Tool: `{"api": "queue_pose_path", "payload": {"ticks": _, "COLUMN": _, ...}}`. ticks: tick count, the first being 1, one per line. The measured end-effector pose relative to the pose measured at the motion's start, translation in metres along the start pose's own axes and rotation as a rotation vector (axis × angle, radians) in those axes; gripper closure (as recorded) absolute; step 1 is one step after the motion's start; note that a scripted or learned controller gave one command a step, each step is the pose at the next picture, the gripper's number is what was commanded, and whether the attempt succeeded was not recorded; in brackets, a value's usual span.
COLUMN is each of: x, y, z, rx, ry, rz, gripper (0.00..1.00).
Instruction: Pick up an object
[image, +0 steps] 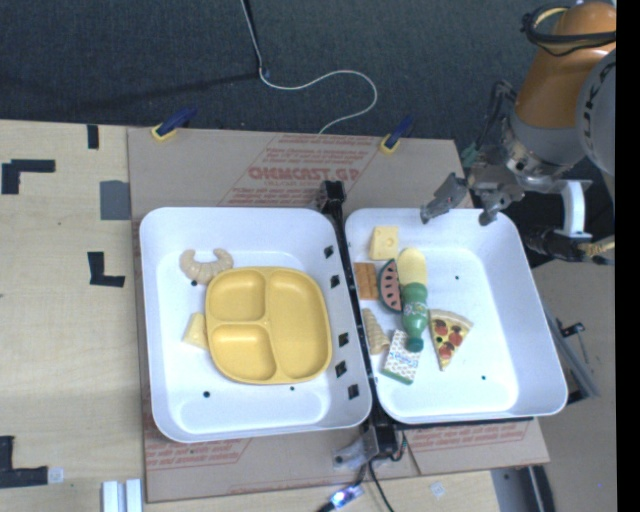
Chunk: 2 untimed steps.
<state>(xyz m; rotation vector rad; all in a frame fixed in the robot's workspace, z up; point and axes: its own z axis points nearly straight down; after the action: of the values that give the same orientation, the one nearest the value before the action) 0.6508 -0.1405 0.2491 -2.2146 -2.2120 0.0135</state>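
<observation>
- I see the pincer hanging over the far rim of the right bin, its two dark fingers spread apart with nothing between them.
- The arm comes in from the upper right, its orange band showing above the grey wrist.
- In the right bin, the things to pick from sit bunched along the left side, well apart from the pincer.
- A yellow cheese wedge lies nearest the far wall of that bin.
- Just nearer than it, a watermelon slice lies beside a cracker-like tile against the left wall.
- A bottle with a yellow top and green body lies lengthwise, touching the watermelon slice.
- A pizza slice lies to the right of the bottle, its point toward the near rim.
- A small patterned packet sits at the near end of the cluster, with a pale cone-shaped piece just beside it.
- The left bin holds a yellow divided plate in its middle.
- A tan croissant lies just beyond the plate's far left corner.
- A pale yellow wedge peeks out at the plate's left edge, touching it.
- Both bins rest on a cardboard sheet on the worktop.
- A thin white cable loops across the dark floor beyond.
</observation>
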Motion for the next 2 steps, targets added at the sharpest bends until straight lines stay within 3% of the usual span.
{"api": "queue_pose_path", "payload": {"ticks": 1, "x": 0.0, "y": 0.002, "z": -0.008, "rx": -0.013, "ry": -0.002, "rz": -0.003, "gripper": 0.0}}
{"api": "queue_pose_path", "payload": {"ticks": 2, "x": 0.004, "y": 0.007, "z": 0.036, "rx": -0.01, "ry": -0.003, "rz": -0.004, "gripper": 0.0}}
